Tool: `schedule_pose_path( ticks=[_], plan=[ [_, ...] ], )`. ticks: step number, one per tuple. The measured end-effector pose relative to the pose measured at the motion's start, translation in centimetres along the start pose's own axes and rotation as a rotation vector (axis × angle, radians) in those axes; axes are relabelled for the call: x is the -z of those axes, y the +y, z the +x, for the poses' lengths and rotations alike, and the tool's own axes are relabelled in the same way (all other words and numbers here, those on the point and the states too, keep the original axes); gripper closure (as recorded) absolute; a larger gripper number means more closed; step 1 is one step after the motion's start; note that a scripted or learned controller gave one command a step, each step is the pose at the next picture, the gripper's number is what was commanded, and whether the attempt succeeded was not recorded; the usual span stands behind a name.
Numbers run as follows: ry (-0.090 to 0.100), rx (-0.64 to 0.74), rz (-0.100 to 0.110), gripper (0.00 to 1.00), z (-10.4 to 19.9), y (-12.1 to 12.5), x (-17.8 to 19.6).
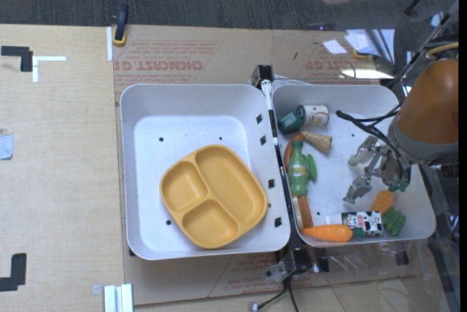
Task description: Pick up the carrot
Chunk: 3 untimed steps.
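Claw [363, 176] hangs over the right bin [408, 230], carrot [327, 232] lies apart from it.

The carrot lies flat along the near wall of the right bin, at about 7 o'clock from the claw, just beside a small black-and-white box [363, 222]. The claw looks spread apart, with nothing between its fingers. A green bottle [299, 170] lies at 9 o'clock from it. The left bin [139, 157] holds a yellow divided plate [212, 195].
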<state>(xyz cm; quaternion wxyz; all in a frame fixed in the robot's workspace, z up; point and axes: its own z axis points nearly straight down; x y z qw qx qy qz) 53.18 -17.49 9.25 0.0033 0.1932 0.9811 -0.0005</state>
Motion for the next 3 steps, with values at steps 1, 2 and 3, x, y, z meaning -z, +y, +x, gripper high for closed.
schedule_pose_path(
  ticks=[1,2,3],
  plan=[
    [-0.001,0.261,0.0,0.0,1.0,-4.6,1.2],
    [-0.001,0.114,-0.001,0.0,0.8,-5.4,1.3],
    [-0.018,0.215,0.0,0.0,1.7,-5.8,1.6]
  ],
)
